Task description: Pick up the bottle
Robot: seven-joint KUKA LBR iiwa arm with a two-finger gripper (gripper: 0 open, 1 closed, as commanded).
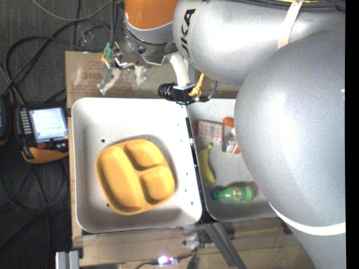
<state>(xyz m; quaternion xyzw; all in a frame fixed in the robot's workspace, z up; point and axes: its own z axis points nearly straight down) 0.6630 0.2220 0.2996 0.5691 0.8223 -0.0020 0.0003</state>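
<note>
A green bottle (234, 193) with a yellow label lies on its side in the right bin (247, 213), near the front edge. My gripper (122, 78) hangs at the top of the view, over the brown board behind the left bin (84, 150). It is far from the bottle and open, its two pale fingers (106, 84) spread with nothing between them. The arm's big grey body covers most of the right bin.
A yellow three-part plate (136, 175) fills the middle of the left bin. In the right bin lie a banana (206, 162), a red-and-white packet (210, 130) and a clear container with an orange top (229, 136). A small screen (47, 124) and cables sit off the bench at left.
</note>
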